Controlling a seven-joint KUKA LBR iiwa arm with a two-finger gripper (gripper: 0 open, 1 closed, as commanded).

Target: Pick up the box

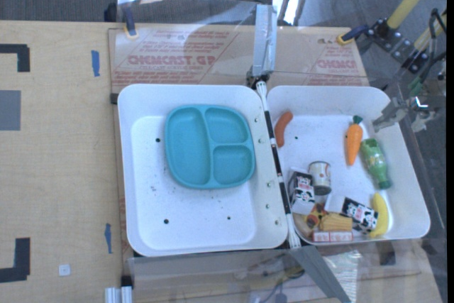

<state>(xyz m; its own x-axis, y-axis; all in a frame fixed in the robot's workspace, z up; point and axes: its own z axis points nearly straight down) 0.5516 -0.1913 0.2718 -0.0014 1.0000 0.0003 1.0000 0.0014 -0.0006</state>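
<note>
The claw (397, 110) hovers at the right bin's (415, 174) far-right rim, its opening unclear, nothing visibly held, so reaching the box (303, 189) beside the can (320, 177) comes next.

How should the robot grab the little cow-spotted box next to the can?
Probably from straight above, closing the fingers across the narrow sides of the cow-spotted box. It lies close to the bin's left wall, and the can stands close on its right, so there is little room from either side. Its upper and lower ends look freer, making them the safer places to pinch.
</note>
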